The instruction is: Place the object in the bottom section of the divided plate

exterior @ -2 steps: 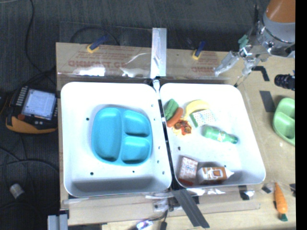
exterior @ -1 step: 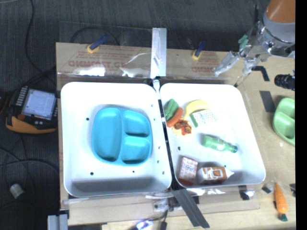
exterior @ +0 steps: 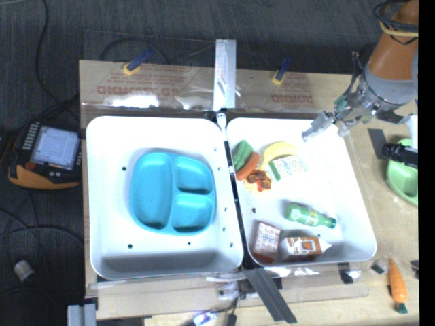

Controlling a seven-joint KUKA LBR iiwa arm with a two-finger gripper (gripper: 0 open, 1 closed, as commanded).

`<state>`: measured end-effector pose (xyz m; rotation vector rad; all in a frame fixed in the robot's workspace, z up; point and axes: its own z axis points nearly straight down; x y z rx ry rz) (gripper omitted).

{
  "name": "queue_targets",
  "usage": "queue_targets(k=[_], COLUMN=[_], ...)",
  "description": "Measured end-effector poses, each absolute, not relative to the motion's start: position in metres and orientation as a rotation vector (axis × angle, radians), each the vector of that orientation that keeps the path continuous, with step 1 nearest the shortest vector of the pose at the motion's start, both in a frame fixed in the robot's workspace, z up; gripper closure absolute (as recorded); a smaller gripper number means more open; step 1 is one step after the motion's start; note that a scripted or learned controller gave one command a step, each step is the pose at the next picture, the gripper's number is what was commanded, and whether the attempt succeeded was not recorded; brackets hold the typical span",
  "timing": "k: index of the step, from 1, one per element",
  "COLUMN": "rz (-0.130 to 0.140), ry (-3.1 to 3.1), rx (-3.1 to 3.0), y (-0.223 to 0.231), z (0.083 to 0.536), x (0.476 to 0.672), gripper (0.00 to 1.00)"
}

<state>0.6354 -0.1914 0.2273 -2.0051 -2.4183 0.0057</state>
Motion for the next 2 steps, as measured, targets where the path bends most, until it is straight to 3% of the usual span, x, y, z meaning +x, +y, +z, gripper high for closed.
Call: queue_targets(k=[1,2], rz=[0.002,0.004], ry=[-2.419,-2.524], rx=[-2.003,-1.872], y=[-0.190,-0.120], z=[0.236,0.222], x=[0.636,0.669], gripper=[1.00,1.00])
